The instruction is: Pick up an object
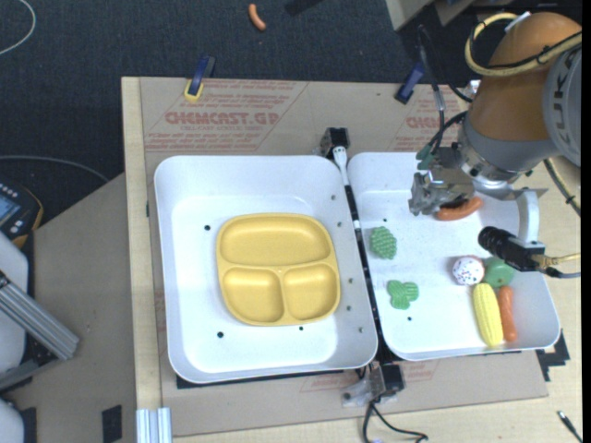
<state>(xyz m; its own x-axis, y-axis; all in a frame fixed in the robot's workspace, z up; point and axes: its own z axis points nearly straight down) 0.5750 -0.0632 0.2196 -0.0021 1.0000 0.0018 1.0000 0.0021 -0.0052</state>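
Gripper (427, 198): lowered just beside the orange sausage (459, 211); finger state cannot be told (too blurred).
Sausage: lying in the right bin (434, 344), unlifted.
Left: grasp and lift, by judgement.

Dark carpeted floor (111, 26) around the bench, brown printed cardboard sheet (231, 109) covering the bench top, blue clamps (198, 78) at its far edge, small orange scrap (257, 17) on the floor
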